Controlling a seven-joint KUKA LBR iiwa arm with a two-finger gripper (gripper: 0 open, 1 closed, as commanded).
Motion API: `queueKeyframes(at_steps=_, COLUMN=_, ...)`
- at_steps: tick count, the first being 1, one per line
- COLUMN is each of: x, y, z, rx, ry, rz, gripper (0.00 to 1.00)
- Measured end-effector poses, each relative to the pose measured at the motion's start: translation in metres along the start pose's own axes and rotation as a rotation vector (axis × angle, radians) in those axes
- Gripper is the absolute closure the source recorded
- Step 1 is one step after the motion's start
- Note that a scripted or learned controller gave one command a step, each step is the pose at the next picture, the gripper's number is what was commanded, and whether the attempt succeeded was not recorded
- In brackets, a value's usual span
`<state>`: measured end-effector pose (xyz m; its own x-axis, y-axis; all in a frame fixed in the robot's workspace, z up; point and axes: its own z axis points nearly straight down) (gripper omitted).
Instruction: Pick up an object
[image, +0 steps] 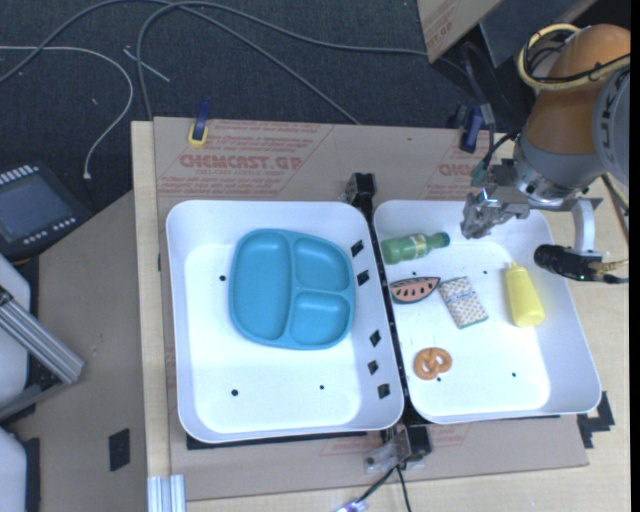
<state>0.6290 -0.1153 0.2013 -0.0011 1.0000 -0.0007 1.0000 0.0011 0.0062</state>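
Seen from above at a slant: two shallow white bins side by side on a brown board, left bin (200, 400) and right bin (560, 385). In the left bin, a blue divided plate (292, 288), lying flat toward the upper middle. In the right bin, a green bottle (412, 246) on its side near the upper left corner, cap end pointing right; just below it a watermelon slice (414, 290); beside that to the right, a small patterned packet (463, 301); further right, a yellow bottle (523, 294) lying roughly upright in the picture; nearer the front edge, a pretzel (433, 362), apart from the rest. Reaching in from the right, the grey arm with its orange band, gripper (478, 217) hanging over the upper part of the right bin, just right of the green bottle's cap. Nothing visible between the fingers; whether spread or pressed together, cannot tell from this angle.
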Motion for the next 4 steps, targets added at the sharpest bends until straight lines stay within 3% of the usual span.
queueKeyframes(at_steps=1, x=0.000, y=0.001, z=-0.036, rx=0.001, ry=0.000, rz=0.000, gripper=1.00)
queueKeyframes(at_steps=4, x=0.146, y=-0.007, z=-0.042, rx=0.008, ry=0.003, rz=-0.004, gripper=1.00)
